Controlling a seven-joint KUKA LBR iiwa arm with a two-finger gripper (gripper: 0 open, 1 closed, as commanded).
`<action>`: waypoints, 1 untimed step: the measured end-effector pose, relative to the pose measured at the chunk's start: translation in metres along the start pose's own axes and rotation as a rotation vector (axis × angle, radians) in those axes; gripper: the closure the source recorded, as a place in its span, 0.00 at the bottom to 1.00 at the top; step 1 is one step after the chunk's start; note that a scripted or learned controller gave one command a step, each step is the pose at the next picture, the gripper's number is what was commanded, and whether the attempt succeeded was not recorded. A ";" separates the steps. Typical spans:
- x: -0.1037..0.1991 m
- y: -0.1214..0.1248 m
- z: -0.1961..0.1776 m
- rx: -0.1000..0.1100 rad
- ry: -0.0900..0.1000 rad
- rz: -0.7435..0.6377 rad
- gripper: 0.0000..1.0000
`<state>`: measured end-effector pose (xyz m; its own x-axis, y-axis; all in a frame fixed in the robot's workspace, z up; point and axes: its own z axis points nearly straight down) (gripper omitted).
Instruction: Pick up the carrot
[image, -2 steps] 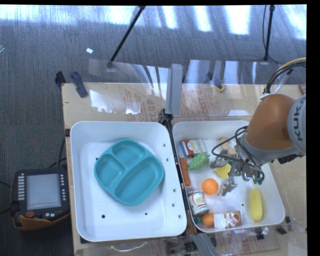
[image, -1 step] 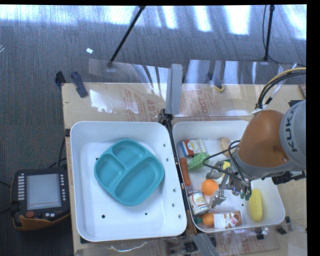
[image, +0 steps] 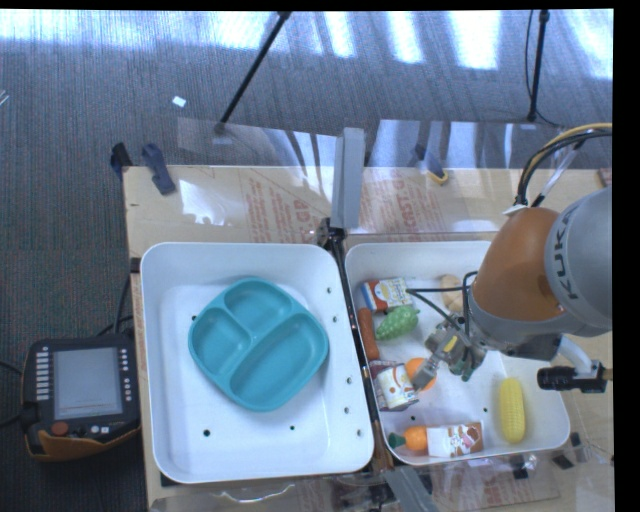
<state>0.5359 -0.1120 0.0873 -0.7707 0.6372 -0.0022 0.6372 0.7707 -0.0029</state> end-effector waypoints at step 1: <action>0.001 0.003 -0.009 -0.002 0.002 -0.007 1.00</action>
<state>0.5368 -0.1086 0.0966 -0.7750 0.6319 0.0002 0.6319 0.7750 -0.0005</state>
